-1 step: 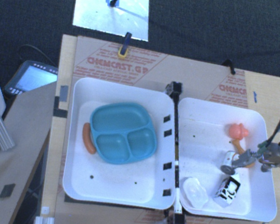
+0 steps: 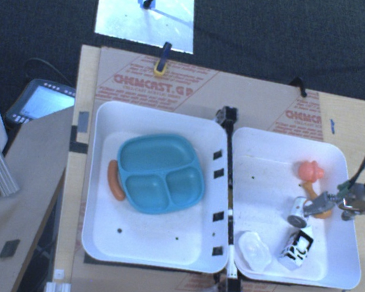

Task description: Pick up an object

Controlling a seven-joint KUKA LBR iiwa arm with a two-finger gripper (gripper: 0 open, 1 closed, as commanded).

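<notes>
My gripper [image 2: 316, 204] reaches in from the right, low over the right bin [image 2: 278, 147], its tip next to a small silver can-like object [image 2: 297, 213]. An orange strip [image 2: 310, 190] lies partly under the gripper. A pink-orange toy [image 2: 311, 171] sits just behind it. In front of the gripper lies a black and white object [image 2: 298, 248]. A pale translucent lump [image 2: 253, 250] rests near the bin's front left corner. Whether anything is held is not visible.
The left bin [image 2: 97, 183] holds a blue divided plate [image 2: 161, 173] and an orange sausage [image 2: 116, 179] beside it. A black divider with clips [image 2: 226, 183] runs between the bins. A yellow clamp [image 2: 161, 67] sits on the cardboard behind them.
</notes>
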